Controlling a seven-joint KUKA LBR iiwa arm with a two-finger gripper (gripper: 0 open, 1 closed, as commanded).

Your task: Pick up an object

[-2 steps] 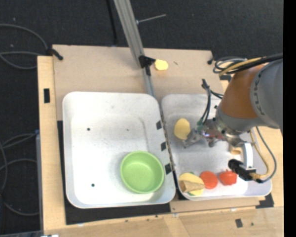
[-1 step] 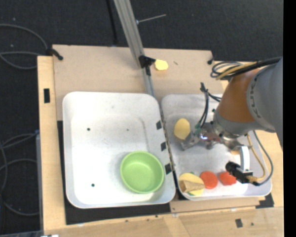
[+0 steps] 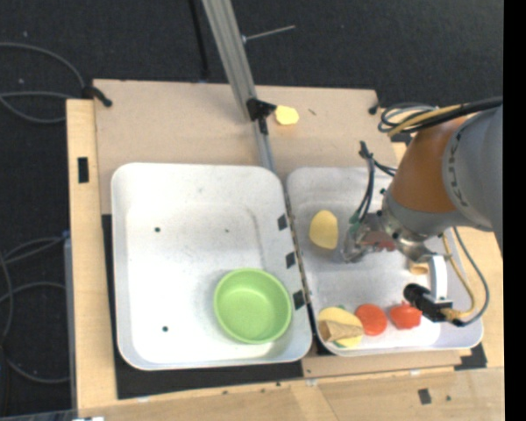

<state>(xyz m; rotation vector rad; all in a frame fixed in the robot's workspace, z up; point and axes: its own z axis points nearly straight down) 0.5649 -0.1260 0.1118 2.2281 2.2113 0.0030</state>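
Nothing's been picked up yet, as far as can be judged. The gripper (image 3: 352,242) is lowered into the right bin (image 3: 333,187), just right of the yellow object (image 3: 324,229). Finger opening can't be told; nothing is seen held.

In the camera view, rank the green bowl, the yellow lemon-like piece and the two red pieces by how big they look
Green bowl
Yellow piece
The two red pieces look about alike, too close to rank.
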